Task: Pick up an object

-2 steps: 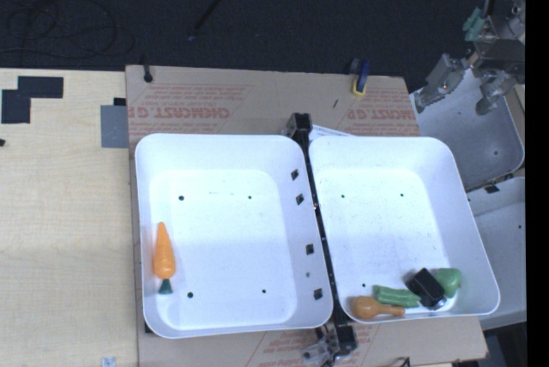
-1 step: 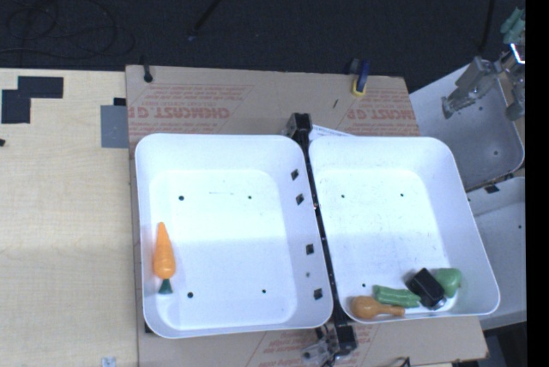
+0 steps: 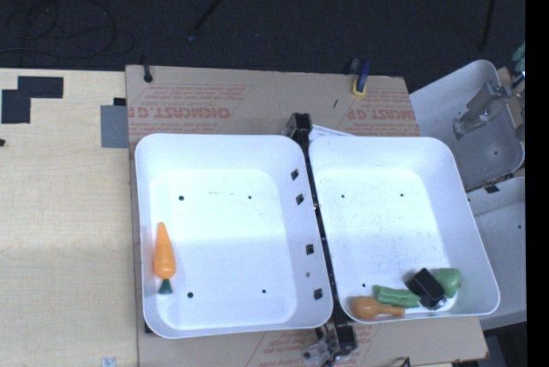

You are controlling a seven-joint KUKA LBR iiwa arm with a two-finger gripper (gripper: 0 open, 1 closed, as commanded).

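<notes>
On the far left the pale wooden counter (image 3: 60, 219) carries a few dark flat patches near its upper edge. Next to it lies a brown cardboard sheet (image 3: 257, 104) with red printing, and on this sheet the two white bins sit side by side. The left bin (image 3: 214, 177) holds one thing — a toy carrot (image 3: 163, 254), orange with a small green top, lying along the left wall with the green end pointing toward the near edge. A black divider strip (image 3: 313, 219) runs between the two bins. The right bin (image 3: 395, 159) has its things gathered in the near right corner: an orange pear-shaped toy (image 3: 375, 309) at the near wall, a green pod-like toy (image 3: 395, 297) just beside it, then a black block (image 3: 426, 288) which touches a rounded green piece (image 3: 448, 279). At the right edge, well apart from the bins, a grey metal part of the arm (image 3: 485, 112) is seen; the tool itself cannot be made out there, so I cannot tell its state.
</notes>
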